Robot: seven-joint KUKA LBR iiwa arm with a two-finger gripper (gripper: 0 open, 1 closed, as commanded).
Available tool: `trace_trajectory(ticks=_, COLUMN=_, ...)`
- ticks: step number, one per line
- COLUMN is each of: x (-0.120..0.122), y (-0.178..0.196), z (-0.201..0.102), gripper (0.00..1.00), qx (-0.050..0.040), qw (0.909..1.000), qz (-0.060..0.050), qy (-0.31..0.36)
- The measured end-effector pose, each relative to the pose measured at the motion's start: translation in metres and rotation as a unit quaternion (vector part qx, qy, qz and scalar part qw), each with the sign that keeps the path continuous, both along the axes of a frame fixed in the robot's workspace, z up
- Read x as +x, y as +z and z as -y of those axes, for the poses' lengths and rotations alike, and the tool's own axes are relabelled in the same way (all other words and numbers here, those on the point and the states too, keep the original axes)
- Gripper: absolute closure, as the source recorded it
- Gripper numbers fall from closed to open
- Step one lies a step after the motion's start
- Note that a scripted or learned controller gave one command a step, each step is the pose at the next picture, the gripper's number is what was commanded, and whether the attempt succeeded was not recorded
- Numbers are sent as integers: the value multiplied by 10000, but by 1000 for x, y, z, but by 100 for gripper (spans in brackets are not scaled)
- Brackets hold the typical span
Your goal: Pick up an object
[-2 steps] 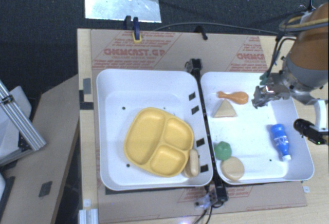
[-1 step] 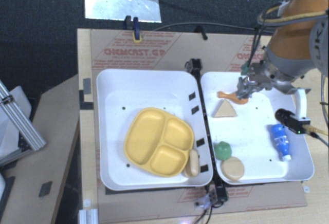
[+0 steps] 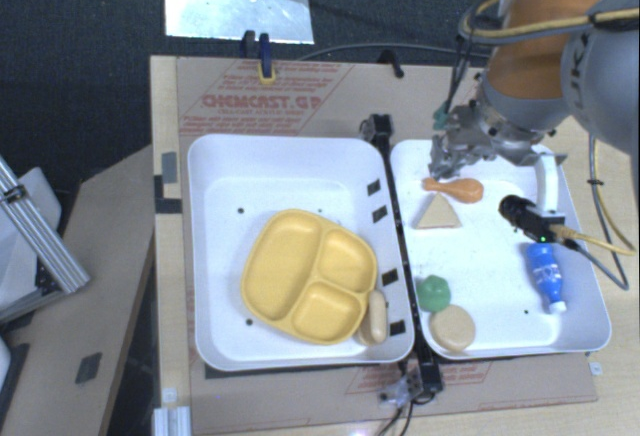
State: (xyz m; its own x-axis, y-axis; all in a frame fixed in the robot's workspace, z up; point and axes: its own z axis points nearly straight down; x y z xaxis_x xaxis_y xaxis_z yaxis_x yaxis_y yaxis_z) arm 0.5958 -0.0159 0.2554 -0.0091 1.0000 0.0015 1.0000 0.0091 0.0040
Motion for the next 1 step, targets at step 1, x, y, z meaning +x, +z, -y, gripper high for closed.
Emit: trace_trajectory(ticks=1, x=26, y=-17, z=-48, gripper=100, qx=1, qw=10000, qz=-10, qy=1)
